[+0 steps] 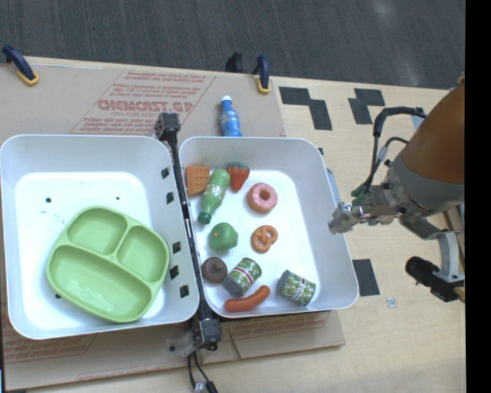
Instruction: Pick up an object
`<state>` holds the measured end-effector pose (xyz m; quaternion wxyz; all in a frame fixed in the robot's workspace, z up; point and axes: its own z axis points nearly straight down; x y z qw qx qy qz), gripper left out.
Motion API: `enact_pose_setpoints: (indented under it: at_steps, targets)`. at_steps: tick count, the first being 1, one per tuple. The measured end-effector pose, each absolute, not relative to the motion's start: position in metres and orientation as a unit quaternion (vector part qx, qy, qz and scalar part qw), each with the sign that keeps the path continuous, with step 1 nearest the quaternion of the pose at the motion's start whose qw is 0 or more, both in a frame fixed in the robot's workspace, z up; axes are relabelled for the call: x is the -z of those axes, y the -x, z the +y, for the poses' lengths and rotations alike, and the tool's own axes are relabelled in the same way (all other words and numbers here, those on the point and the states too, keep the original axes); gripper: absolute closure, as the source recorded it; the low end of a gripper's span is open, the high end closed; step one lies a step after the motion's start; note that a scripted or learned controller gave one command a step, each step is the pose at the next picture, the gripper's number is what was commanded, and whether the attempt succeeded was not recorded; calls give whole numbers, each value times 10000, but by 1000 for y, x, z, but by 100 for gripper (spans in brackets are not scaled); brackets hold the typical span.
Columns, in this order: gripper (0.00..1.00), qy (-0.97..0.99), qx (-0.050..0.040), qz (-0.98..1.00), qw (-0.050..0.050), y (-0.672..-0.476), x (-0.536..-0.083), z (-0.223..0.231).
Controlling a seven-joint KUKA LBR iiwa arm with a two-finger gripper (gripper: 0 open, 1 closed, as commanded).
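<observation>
Nearest the lower edge of the view, a red sausage (pixel 246 300) lies against the front wall of the right bin (pixel 334 219), with a green printed can (pixel 296 286) just to its right and a second such can (pixel 244 275) just above it. Beside that second can sits a dark brown doughnut (pixel 213 268). Farther back in the same bin are a green apple-like piece (pixel 223 237), a small orange pretzel ring (pixel 264 237), a pink frosted doughnut (pixel 263 197), a green bottle (pixel 213 194) lying tilted, a strawberry (pixel 239 175) and an orange cracker (pixel 197 179). In the left bin (pixel 20 158) rests a light green divided plate (pixel 106 263). A blue bottle (pixel 229 117) lies on the cardboard behind the bins. At the right, the pincer (pixel 342 219) hovers over the worktop (pixel 393 334) just outside the right bin's right wall, holding nothing; whether it is open or closed cannot be told.
</observation>
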<state>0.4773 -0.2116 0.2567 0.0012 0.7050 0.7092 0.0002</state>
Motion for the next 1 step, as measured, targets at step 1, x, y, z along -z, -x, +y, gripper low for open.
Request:
enact_pose_setpoints:
  at_steps: [1]
  targets:
    - [100,-7050,8,7092,-11,-476,-228,-211]
